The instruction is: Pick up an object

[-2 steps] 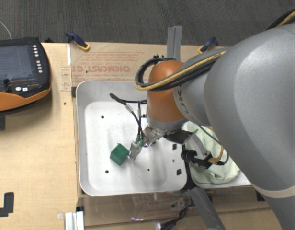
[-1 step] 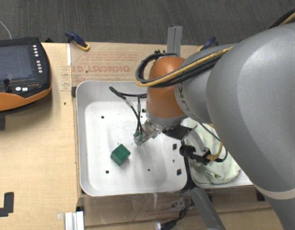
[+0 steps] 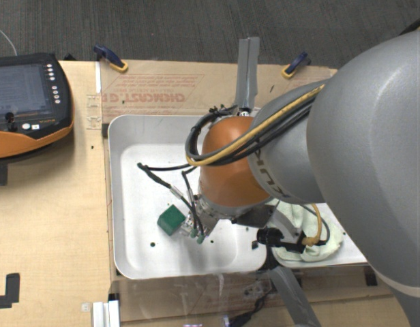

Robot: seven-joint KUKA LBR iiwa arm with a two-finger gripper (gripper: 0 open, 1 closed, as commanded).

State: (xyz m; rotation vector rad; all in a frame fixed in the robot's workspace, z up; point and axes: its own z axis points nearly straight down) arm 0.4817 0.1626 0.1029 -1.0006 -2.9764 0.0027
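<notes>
A small green block [image 3: 171, 219] lies on the floor of the left white bin [image 3: 131, 182], toward its front middle. My gripper [image 3: 196, 231] reaches down just right of the block, its tip touching or nearly touching the block's right side. The orange wrist band and grey arm hide most of the gripper from above. A pale yellowish-white cloth-like thing [image 3: 309, 240] lies in the right bin, partly under the arm.
Black cables [image 3: 159, 174] from the wrist hang over the left bin's middle. A teach pendant [image 3: 26, 104] rests on the bench at far left. Two clamps [image 3: 111, 58] hold the cardboard sheet behind the bins. A grey post [image 3: 247, 73] stands behind.
</notes>
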